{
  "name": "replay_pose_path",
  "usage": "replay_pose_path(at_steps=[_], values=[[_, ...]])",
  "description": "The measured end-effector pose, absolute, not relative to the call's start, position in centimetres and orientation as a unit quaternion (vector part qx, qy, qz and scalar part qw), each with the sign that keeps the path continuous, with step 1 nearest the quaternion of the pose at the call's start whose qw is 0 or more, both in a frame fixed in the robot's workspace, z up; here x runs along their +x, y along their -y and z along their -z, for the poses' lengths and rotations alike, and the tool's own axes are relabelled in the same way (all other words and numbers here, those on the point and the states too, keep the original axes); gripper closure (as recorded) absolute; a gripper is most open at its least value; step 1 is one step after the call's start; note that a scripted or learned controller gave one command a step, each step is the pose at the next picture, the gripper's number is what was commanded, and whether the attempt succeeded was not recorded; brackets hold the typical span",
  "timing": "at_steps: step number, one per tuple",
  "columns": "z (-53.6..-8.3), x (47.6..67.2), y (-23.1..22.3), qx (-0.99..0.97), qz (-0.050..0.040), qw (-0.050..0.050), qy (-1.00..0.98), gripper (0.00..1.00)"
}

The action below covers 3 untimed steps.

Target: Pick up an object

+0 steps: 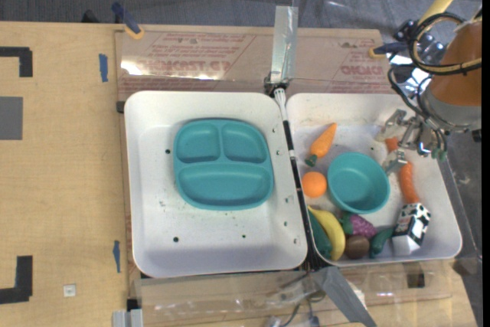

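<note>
My gripper hangs low over the right bin's far right side, just above a red-orange carrot-like piece and right of the teal bowl. A small orange bit shows at the gripper's left side; what it belongs to is unclear. An orange carrot, an orange ball, a banana, purple grapes, a brown piece, a green piece and a black-and-white carton lie in the same bin.
The left bin holds a teal divided plate. A raised divider separates the bins. The arm's orange band and cables stand over the right bin's far right corner. A clear wall rises behind both bins.
</note>
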State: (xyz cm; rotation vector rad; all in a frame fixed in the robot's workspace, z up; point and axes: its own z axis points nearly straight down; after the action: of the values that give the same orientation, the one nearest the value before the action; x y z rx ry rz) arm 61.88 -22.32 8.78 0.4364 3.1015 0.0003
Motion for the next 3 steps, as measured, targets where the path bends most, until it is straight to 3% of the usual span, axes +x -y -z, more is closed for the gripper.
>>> replay_pose_path(at_steps=[1, 2, 3], values=[[-10.2, 62.3, 22.3, 0.138, 0.0016, 0.012, -0.990, 1.00], [-10.1, 62.3, 22.3, 0.138, 0.0014, 0.012, -0.990, 0.00], [-8.8, 61.3, 22.4, 0.205, 0.0000, 0.004, -0.979, 0.00]])
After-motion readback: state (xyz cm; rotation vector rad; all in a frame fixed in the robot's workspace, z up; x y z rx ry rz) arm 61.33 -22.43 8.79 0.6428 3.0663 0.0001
